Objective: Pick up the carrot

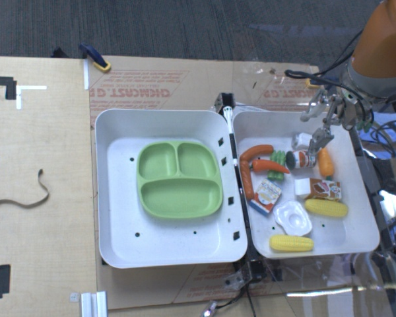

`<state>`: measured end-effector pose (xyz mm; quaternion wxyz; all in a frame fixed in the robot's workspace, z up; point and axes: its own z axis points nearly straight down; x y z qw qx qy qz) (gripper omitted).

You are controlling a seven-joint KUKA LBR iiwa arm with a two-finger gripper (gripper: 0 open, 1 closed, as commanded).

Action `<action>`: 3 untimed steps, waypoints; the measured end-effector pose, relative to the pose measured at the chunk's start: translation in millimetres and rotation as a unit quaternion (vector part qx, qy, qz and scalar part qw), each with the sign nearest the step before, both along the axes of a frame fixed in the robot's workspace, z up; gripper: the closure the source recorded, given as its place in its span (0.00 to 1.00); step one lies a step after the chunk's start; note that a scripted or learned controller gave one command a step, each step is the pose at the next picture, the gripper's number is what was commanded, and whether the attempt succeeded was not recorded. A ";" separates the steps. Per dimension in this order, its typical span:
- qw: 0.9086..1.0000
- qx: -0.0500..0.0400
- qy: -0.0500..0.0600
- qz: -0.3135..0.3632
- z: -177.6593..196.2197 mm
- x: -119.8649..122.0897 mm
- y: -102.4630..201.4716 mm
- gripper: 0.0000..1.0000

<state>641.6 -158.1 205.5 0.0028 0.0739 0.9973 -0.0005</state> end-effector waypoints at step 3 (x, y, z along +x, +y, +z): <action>0.953 -0.002 -0.002 0.302 -110.7 4.2 -62.2 0.00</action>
